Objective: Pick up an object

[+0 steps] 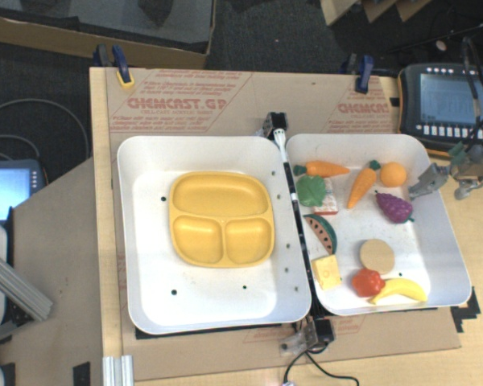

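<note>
You see a tabletop [225,95] of printed brown board, clamped at its far edge, dark floor beyond. Two white bins sit side by side. The left bin [145,280] holds one yellow divided plate [221,218]. The right bin [447,248] holds ten toy foods, including two carrots [362,186] and one banana [400,291]. The gripper [435,179] sits at its far right rim; whether it is spread, you cannot tell.

Just the gripper [449,180] can be seen at the right edge — grey metal, poking in from the right and held low at the rim. Jaws are too small and blurry to be read.
</note>
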Controlling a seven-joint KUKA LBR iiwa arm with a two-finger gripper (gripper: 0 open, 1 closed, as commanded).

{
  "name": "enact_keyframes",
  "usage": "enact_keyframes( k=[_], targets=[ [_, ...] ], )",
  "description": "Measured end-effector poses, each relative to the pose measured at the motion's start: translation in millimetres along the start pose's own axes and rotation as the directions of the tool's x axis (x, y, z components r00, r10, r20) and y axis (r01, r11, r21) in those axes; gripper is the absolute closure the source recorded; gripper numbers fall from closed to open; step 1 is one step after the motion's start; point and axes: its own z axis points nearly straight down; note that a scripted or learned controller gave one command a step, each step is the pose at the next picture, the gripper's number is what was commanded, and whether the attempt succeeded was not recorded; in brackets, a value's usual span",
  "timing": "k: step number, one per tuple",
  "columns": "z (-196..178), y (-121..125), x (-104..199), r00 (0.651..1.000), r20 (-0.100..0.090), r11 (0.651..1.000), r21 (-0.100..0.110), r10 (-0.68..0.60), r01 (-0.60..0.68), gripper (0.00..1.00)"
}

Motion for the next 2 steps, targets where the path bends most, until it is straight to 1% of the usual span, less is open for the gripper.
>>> enact_keyframes(
  k=[1, 2],
  targets=[
    [147, 75, 54, 1.0, -0.005, 1.0, 0.005, -0.007, 0.007, 0.0],
    [159, 128, 55, 1.0, 0.001, 1.0, 0.02, -0.006, 0.006, 0.0]
  ],
)
